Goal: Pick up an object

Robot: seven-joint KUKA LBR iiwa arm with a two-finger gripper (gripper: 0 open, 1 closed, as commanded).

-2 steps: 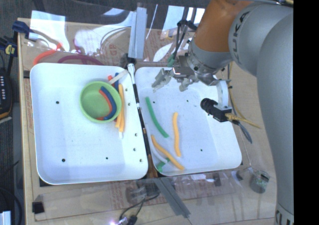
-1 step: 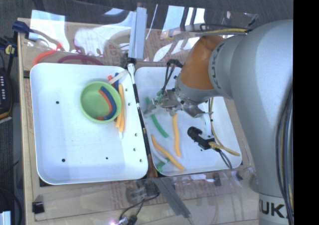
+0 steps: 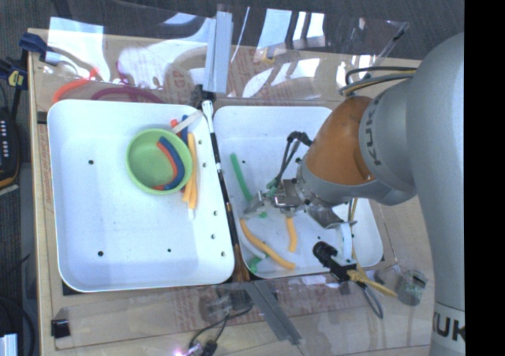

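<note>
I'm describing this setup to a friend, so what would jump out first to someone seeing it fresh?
The big grey arm with its orange band reaches in from the right over the right bin. In the left bin a bright green bowl sits near the top right corner. Thin yellow sticks and a green stick lie in the right bin.

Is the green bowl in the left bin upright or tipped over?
Upright. The round green bowl shows its open mouth to the camera, with red and blue pieces lying inside, in the left white bin.

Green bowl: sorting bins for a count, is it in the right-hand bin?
No, the green bowl sits in the left bin, beside the divider.
</note>
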